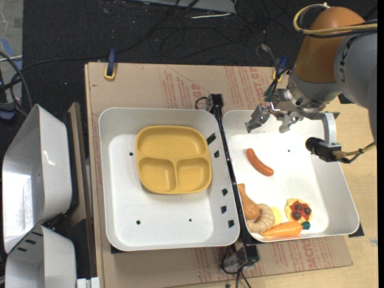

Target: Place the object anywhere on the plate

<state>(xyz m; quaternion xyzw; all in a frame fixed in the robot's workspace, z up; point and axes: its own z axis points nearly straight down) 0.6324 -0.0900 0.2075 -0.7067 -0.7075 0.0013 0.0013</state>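
A: Camera view, quick rundown pls. Where's the arm?

B: Arm comes in from the right, top corner, orange band up by the wrist. Gripper hangs over the far edge of the right bin, abt level w/ its back wall. Fingers spread apart, nothing betw. them.

A: And the plate?

B: Yellow plate, 3 compartments, sits in the left bin, toward the back half. Compartments look bare.

A: Objects?

B: All in the right bin. Sausage lies alone mid-bin, slanted, just below & a bit left of the gripper, not touching it. Rest is bunched at the near edge: chicken leg against the left wall, a pale curled piece touching it, can't tell what that is. Carrot lies flat along the front wall, right beside the curled piece. Small pizza slice w/ dark toppings just above the carrot's right end.

A: Which one's the task obj?

B: Can't tell for sure; sausage is nearest the gripper. Nothing on the plate.

A: Anything else?

B: Bins sit side by side on a cardboard sheet, black divider clips betw. them. Yellow-handled clamp at the sheet's far left corner. Cables on the dark floor behind. White tubs off to the left, well apart from the bins.
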